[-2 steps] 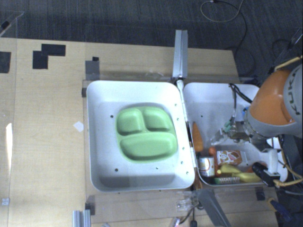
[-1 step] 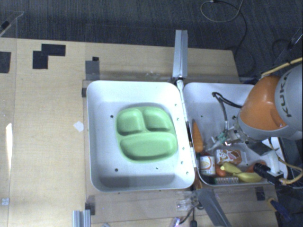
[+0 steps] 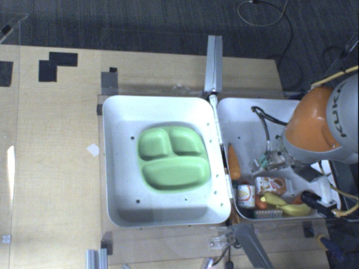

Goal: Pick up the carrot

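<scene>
Two white bins on wood bench, dk carpet behind, carrot in rt bin.

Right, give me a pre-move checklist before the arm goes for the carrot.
1. Carrot located, in the right bin against its left wall: ok.
2. Carrot top unobstructed: ok.
3. Gripper over the carrot: not ok, it sits to the right of it.
4. Finger opening: cannot tell.
5. Clutter near the carrot's lower end, a can close by: not ok.
6. Green tray in the left bin, out of the way: ok.
</scene>
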`<control>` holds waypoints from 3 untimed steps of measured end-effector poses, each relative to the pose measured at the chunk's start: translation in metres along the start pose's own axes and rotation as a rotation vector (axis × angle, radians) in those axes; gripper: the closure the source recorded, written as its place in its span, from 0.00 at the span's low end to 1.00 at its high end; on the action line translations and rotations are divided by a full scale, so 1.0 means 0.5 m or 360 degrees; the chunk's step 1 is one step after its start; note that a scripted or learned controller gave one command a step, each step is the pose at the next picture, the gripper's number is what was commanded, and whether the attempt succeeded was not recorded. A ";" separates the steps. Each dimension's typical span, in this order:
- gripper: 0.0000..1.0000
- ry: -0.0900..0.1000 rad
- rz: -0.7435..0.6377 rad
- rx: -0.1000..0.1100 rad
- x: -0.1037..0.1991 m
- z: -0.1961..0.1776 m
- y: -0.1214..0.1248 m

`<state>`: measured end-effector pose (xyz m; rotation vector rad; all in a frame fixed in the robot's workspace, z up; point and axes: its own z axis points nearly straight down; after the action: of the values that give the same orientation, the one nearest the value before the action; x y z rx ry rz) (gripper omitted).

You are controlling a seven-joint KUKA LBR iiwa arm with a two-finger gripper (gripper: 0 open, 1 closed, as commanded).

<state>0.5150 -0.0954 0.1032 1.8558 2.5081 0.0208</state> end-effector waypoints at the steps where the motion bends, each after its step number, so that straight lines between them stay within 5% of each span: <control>1: 1.00 0.0010 0.0208 0.0029 0.077 -0.164 0.074; 2: 1.00 0.0006 0.0585 0.0034 0.063 -0.163 0.026; 3: 1.00 0.0001 0.0667 0.0018 -0.033 0.025 -0.025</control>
<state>0.5082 -0.1152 0.0904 2.3447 2.0740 0.0141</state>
